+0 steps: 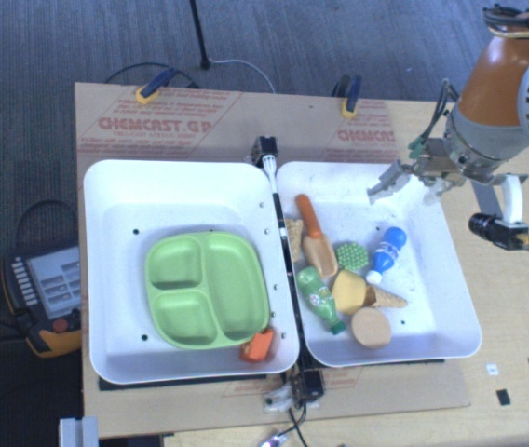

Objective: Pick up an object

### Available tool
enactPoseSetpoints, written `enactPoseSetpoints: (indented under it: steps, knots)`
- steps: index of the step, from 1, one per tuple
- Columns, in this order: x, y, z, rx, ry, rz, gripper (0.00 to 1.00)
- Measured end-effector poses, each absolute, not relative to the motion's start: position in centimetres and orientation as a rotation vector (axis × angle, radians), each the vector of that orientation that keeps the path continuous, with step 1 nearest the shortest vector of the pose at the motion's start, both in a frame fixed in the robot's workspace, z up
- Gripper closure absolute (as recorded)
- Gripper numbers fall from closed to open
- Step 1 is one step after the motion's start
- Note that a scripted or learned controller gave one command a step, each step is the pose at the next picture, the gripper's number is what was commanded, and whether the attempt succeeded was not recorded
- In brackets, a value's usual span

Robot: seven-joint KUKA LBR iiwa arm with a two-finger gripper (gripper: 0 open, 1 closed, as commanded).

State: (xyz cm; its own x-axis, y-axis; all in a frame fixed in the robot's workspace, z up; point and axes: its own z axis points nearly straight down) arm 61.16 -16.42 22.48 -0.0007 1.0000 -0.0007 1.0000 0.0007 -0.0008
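Observation:
The right bin (451, 287) holds a heap of toys: a blue bottle with a white cap (388, 248), an orange carrot (307, 214), a tan wooden piece (319, 252), a green dotted item (351, 254), a green bottle (315, 292), a yellow block (348, 291), a cone (387, 297) and a round tan disc (371, 328). My gripper (409, 184) hangs over the back of this bin, above and to the right of the heap. It is open, with nothing between its fingers.
The left bin (115, 203) contains a green divided plate (207, 287) and a small orange piece (259, 345) at its front right corner. A black clamp (265, 149) sits at the back where the bins meet. Cables and a control pendant (46, 287) lie on the floor to the left.

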Motion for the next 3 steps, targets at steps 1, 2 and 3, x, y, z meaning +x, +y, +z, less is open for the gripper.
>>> enactPoseSetpoints:
  steps: [1, 2, 3]
  knots:
    - [59.6, -19.1, 9.5, -2.219, -2.225, 0.0, 0.0]
    - [59.5, -19.1, 10.4, -2.219, -2.223, 0.002, 1.0]
    - [55.9, -13.9, 20.3, -2.365, -2.069, 0.0, 1.0]
